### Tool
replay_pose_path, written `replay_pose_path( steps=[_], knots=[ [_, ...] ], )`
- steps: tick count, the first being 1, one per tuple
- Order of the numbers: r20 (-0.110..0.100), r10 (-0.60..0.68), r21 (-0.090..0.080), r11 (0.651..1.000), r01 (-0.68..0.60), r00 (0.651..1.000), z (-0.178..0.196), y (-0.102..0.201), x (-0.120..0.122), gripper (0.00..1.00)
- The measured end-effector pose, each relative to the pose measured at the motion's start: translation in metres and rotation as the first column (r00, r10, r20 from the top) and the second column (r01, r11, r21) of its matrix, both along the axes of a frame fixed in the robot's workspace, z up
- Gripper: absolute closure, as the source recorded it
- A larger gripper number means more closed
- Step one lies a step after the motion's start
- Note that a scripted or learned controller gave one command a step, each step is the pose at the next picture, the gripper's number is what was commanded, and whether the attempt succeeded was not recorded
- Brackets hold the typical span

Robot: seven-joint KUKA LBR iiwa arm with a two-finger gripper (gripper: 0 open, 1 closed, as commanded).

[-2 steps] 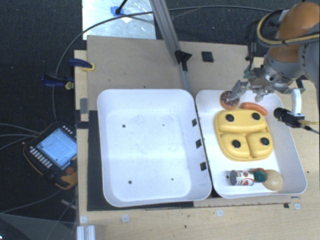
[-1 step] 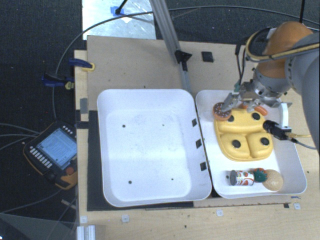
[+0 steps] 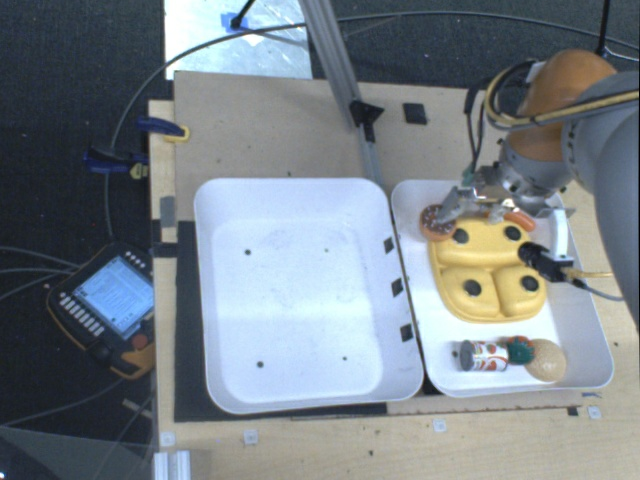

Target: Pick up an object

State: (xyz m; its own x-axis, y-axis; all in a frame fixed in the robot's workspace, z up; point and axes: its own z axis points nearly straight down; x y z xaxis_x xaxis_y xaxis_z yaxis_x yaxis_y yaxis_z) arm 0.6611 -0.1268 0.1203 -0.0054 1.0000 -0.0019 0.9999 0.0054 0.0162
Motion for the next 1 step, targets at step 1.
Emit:
replay_pose_path(
  steps=[1],
  knots=[
    [0.006, 0.001, 0.013, 1.0, -0.001, 1.0, 0.0127, 0.0048, 0.003, 1.0]
  ],
)
